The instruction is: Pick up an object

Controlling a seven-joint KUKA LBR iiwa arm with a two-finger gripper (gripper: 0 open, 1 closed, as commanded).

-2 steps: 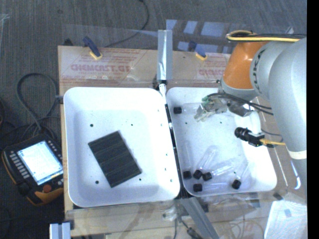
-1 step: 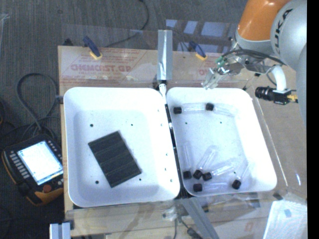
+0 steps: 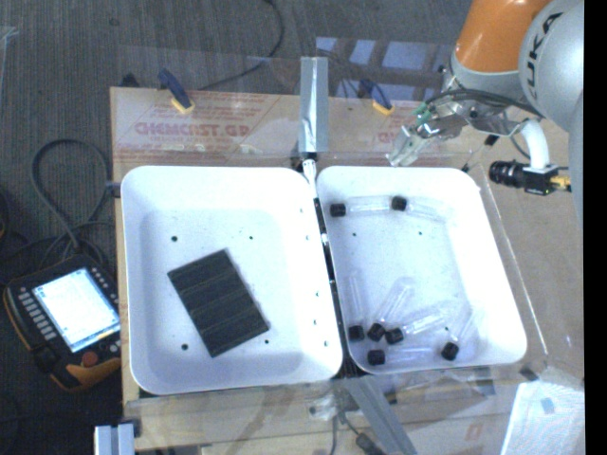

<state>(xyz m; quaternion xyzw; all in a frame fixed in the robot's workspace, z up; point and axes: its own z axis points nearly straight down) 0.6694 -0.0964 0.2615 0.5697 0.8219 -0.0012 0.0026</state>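
We locate the gripper (image 3: 414,143) in the upper right of the frame, above the far rim of the right bin (image 3: 488,207) and outside its basin. Whether the tool is released or clenched we cannot tell from this slanted view; nothing is seen held at its tip. The grey arm (image 3: 550,36) with its orange band enters from the upper right corner.

Outward from the tool, the right bin holds the candidate objects: clear plastic tubes with black caps. One tube (image 3: 368,207) lies along the far wall, in the upper part of the bin. A loose cluster of tubes (image 3: 408,316) lies near the bin's lower edge, several touching or overlapping.

The left bin (image 3: 137,254) contains a dark ribbed rectangular pad (image 3: 217,301), lying flat and turned at an angle. A teach pendant (image 3: 66,316) sits at the left edge of the frame, off the bench.

Our assessment: the pick is not yet accomplished. Descent into a bin, closure on an object and lift all remain outstanding.
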